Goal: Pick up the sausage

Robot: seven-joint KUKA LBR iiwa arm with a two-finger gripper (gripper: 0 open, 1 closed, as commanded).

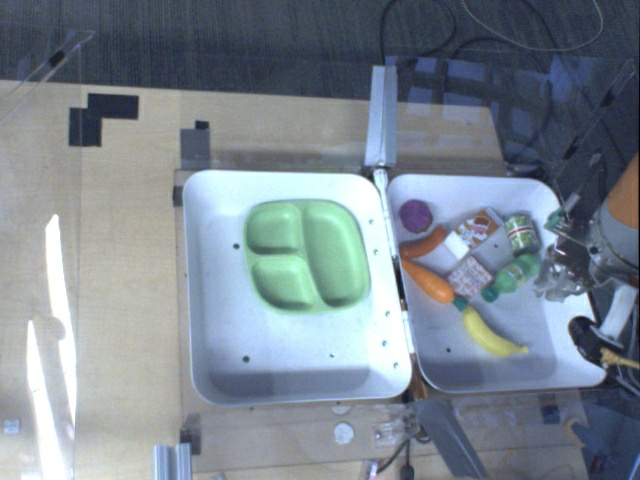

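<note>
The sausage (424, 242), a short reddish-brown piece, lies in the right bin (530, 363) near its left wall, just below a purple ball (415, 214). An orange carrot (429, 283) lies just in front of it. My gripper (560, 273) hangs over the right side of this bin, well to the right of the sausage, with a green bottle (508, 276) and a small can (521, 233) between them. Nothing is seen in the gripper.
A yellow banana (492, 335) lies toward the front of the right bin, and two small boxes (472, 255) sit in its middle. The left bin (215, 298) holds a green divided plate (305, 254). A metal divider (392, 258) separates the bins.
</note>
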